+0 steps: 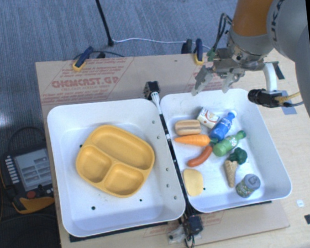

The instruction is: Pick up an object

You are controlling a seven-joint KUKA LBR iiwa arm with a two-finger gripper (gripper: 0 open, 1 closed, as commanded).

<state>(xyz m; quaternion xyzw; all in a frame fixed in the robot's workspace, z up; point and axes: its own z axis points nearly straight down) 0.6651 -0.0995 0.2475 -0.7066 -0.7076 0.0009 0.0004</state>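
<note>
Since no single object is named, any of the small toy foods heaped in the right bin (269, 152) would do — and the carrot (192, 140) looks the friendliest. It lies flat near the bin's left wall, just below the bun (187, 127) and above the red sausage (200, 156). By its look it is light, stiff plastic with a smooth, somewhat slippery skin; my guess is that fingers closing across its thick middle, at right angles to its length, would hold better than a pinch at the tapered tip. The blue bottle (222, 126) leans against the carton (207, 117) and touches the green vegetable (227, 144), so it is crowded. The cone (230, 171), the yellow slice (193, 182) and the grey can (247, 185) lie lower down, more apart — easier to reach cleanly.

Above the bin's far rim hangs the gripper (214, 85), its fingers spread apart with nothing between them. The left bin (76, 213) bears a yellow tray (114, 160).
</note>
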